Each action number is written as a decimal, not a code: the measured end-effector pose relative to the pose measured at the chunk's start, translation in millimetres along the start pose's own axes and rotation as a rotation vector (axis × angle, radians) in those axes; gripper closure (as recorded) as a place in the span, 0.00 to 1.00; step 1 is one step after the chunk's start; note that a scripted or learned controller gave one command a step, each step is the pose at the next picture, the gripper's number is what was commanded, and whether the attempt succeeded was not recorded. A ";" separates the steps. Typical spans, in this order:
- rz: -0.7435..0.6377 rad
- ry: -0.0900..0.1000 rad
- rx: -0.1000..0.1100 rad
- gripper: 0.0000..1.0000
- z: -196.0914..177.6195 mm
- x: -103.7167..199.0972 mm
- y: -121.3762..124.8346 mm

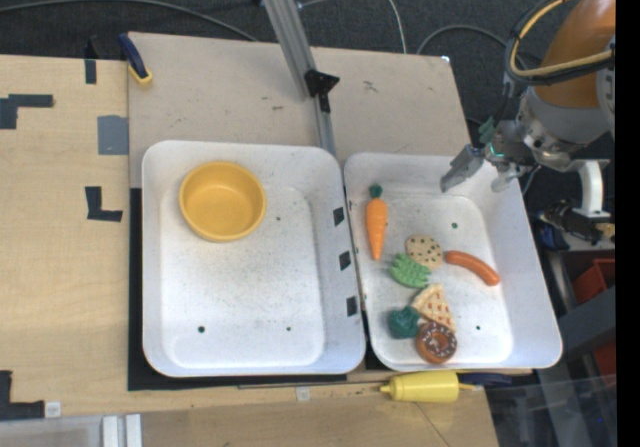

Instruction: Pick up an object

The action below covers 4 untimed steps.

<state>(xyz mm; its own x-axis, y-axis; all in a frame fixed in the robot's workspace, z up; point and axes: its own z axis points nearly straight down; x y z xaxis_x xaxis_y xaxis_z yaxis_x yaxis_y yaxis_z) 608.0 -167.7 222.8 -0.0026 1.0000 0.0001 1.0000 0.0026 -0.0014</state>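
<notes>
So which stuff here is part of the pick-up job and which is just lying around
Job: claw; carrot; sausage; cookie; lettuce; pizza slice; donut; broccoli.
Lying about: yellow bowl; mustard bottle; clamp.

The bench (pixel 60 235) is pale wood at the left, with a tan board (pixel 230 95) toward the back; two white bins, the left bin (pixel 250 335) and the right bin (pixel 520 325), sit side by side on a dark mat. A yellow bottle (pixel 425 388) lies along the near edge just below the right bin; a blue-and-yellow clamp (pixel 136 59) sits at the board's far left corner
</notes>
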 end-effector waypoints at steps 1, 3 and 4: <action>0.000 0.000 0.000 0.00 0.0 -0.1 0.0; 0.001 0.000 0.007 0.00 129.8 -0.8 -2.9; 0.001 -0.001 0.002 0.00 134.9 -0.3 -3.4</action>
<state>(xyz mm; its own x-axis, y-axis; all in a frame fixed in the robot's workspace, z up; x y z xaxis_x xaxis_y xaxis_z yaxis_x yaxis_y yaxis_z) 604.4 -168.0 87.9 -0.0019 1.0000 -0.0013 1.0000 0.0019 -0.0033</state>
